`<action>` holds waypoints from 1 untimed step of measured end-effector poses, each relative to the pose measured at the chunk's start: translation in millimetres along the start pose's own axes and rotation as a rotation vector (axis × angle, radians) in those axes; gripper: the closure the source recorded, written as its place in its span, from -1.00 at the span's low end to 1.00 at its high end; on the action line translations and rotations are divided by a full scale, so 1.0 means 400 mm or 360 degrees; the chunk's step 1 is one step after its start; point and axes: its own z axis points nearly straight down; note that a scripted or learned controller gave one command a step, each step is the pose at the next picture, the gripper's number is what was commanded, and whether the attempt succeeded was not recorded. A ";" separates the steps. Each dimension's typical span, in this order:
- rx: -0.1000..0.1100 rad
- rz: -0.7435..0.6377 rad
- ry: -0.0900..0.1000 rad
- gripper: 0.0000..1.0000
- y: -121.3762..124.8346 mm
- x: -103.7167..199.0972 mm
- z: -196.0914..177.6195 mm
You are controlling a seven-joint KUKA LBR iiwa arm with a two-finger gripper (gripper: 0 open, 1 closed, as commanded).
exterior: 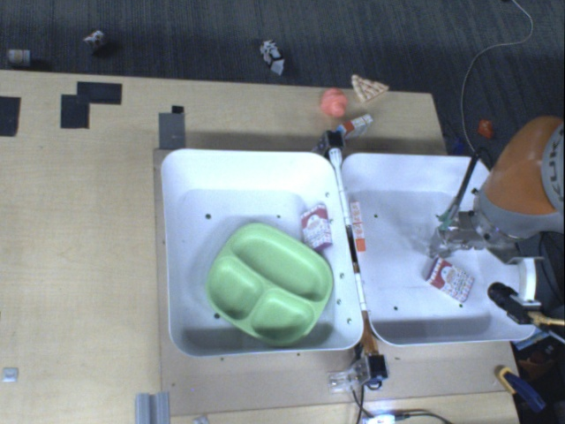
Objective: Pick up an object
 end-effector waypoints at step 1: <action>0.0001 0.0000 0.0000 -1.00 0.000 0.000 0.000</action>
